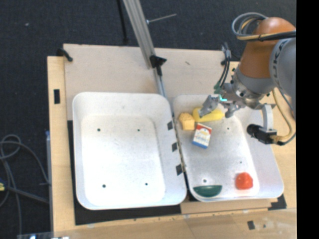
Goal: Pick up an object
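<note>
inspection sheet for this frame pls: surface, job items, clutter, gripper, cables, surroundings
Surface: wooden bench bearing a left bin and a right bin.
Job's things, all in the right bin: yellow banana-like item, yellow block, small carton, red object, dark green piece.
Clutter: nothing seen.
Grippers: gripper over the yellow banana-like item; grasp not confirmable.
Cables: hoses at the wrist; loose cable on the floor at left.
Surroundings: dark carpet, slanted aluminium post.

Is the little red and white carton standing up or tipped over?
Tipped over: the carton lies flat on its broad face on the right bin floor.
</note>
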